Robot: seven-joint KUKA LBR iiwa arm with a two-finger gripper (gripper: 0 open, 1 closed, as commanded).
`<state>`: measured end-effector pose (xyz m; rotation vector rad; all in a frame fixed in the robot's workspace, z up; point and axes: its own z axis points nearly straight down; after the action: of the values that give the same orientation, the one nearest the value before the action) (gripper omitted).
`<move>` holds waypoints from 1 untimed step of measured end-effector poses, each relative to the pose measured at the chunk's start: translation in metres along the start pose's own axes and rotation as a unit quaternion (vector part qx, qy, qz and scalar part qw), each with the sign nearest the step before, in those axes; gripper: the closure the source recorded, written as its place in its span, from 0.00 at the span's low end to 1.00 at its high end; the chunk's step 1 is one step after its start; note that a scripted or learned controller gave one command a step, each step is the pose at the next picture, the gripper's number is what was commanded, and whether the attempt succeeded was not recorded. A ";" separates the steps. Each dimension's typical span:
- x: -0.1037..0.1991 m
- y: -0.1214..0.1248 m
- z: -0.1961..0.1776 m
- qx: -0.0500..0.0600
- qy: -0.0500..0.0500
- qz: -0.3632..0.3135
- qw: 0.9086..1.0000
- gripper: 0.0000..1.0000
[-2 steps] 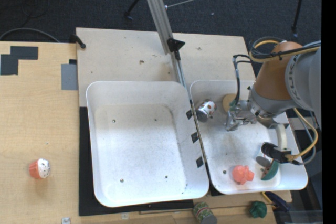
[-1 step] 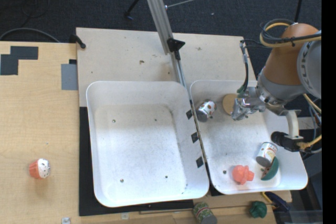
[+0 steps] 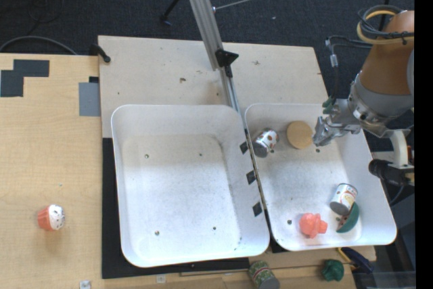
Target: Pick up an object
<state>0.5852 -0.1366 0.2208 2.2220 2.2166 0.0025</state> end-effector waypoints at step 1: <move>-0.001 0.001 -0.035 0.001 0.000 -0.001 1.000 1.00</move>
<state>0.5856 -0.1381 0.2559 2.2205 2.2201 0.0014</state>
